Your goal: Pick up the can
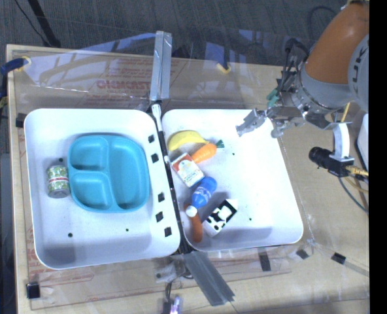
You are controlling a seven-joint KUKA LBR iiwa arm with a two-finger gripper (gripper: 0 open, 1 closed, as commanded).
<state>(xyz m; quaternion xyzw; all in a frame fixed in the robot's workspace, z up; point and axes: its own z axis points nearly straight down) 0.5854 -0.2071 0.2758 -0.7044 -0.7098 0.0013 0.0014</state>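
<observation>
The can (58,180) lies on its side at the far left of the frame, in the left bin (89,244), wedged between the bin wall and the blue divided tray (110,173). The gripper (262,124) hovers at the upper right over the right bin (272,195), well apart from it; whether its jaws are spread I cannot tell. The tray crowds 1 flank, so a grasp likely favours the can's free ends.

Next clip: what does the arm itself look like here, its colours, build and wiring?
The arm is a rounded grey body with a broad orange band above the wrist. Below it sits a cluster of dark metal parts and thin cables, ending in a small grey claw with pale metal fingers. A black cylindrical fitting with wires sticks out beside it.
</observation>
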